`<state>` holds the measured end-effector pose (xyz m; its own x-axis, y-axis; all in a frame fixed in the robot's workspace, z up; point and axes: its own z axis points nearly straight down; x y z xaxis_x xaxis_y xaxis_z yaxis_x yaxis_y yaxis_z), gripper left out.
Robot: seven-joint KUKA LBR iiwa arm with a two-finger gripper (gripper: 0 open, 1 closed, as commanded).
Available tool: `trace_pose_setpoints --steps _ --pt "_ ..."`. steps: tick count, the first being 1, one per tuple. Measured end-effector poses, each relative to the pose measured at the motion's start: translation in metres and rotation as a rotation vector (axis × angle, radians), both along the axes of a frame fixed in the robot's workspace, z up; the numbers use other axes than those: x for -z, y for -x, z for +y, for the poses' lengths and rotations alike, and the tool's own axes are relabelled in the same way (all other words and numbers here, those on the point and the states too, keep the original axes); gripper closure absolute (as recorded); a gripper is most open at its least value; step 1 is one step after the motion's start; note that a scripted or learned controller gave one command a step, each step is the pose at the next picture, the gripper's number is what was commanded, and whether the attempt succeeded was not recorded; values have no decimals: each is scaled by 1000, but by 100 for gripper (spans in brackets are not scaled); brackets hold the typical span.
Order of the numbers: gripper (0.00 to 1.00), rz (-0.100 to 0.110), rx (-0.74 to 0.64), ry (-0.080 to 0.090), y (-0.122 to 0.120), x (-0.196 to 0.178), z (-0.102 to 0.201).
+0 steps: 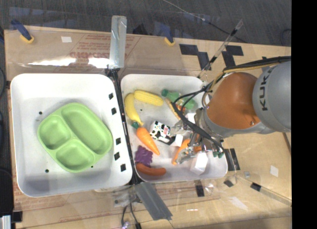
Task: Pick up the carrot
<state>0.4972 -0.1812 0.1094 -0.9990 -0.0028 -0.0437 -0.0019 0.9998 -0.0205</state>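
The carrot (pixel 148 141), orange with a small green top, lies in the right bin (pixel 148 80), left of centre, pointing toward the front right. It sits between a yellow banana (pixel 131 109) and a purple bunch of grapes (pixel 144 154). My gripper (pixel 191 150) hangs low over the front right part of that bin, under the orange wrist band (pixel 232 102). It is well to the right of the carrot and apart from it. A smaller orange piece (pixel 179 154) lies right at the gripper's left side; I cannot make out whether it is held.
The right bin also holds a corn cob (pixel 148 97), a green item (pixel 171 94), a black-and-white cow toy (pixel 160 131), a brown sausage (pixel 151 171) and a white block (pixel 200 163). A green divided plate (pixel 74 136) lies in the left bin (pixel 25 89).
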Motion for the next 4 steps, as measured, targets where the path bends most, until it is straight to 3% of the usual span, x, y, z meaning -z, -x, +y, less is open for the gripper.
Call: trace_pose_setpoints --steps 1,2,3,4 --pt "0 2 3 0 -2 0 2" --pt "100 -22 -8 4 -10 -16 4" --pt "100 40 -243 -12 -7 -120 -9" --pt "0 43 -243 -13 -6 -119 -9"
